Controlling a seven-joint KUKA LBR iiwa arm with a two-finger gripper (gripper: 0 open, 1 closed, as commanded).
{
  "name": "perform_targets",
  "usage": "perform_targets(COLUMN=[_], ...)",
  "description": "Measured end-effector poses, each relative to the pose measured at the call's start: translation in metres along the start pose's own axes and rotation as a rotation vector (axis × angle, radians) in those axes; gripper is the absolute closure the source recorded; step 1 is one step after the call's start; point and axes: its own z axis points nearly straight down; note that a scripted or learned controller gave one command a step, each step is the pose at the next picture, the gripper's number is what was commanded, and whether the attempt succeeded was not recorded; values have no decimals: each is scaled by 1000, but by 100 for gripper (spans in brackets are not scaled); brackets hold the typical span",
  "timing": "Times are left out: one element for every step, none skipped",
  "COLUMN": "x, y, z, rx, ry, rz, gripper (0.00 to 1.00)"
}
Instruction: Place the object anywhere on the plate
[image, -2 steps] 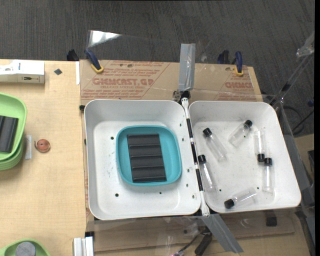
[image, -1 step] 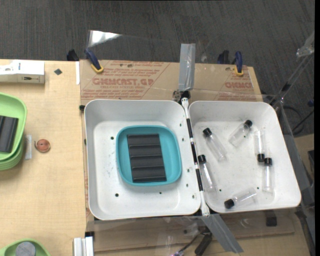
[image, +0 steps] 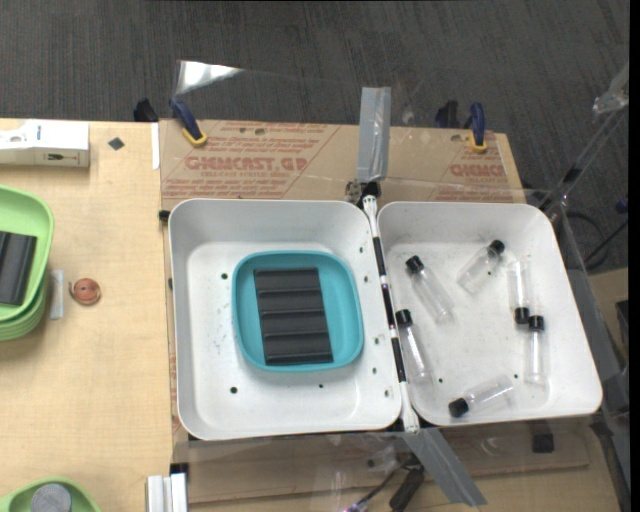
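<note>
- Left bin (image: 200, 400): holds a teal plate (image: 345, 310) with a dark ribbed insert (image: 292, 315) lying on its centre; the plate's rim is bare all round.
- Right bin (image: 560, 395): holds six clear vials with black caps, scattered and lying flat. One vial (image: 428, 285) lies near the divider; another (image: 408, 342) lies right along it; a third (image: 482, 397) lies near the front wall.
- Gripper: its state cannot be told here.
- Task thing: any vial serves; all are in the right bin and none is on the plate.
- Step in hand, as judged: choosing and grasping a vial. The upper-left vial, apart from walls and neighbours, looks easiest; close the gripper across its short axis, since round glass may roll.
- Release low over the insert.
</note>
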Motion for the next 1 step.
perform_targets(x=[0], y=[0], z=[0], rx=[0], ry=[0], rz=[0], gripper=[0])
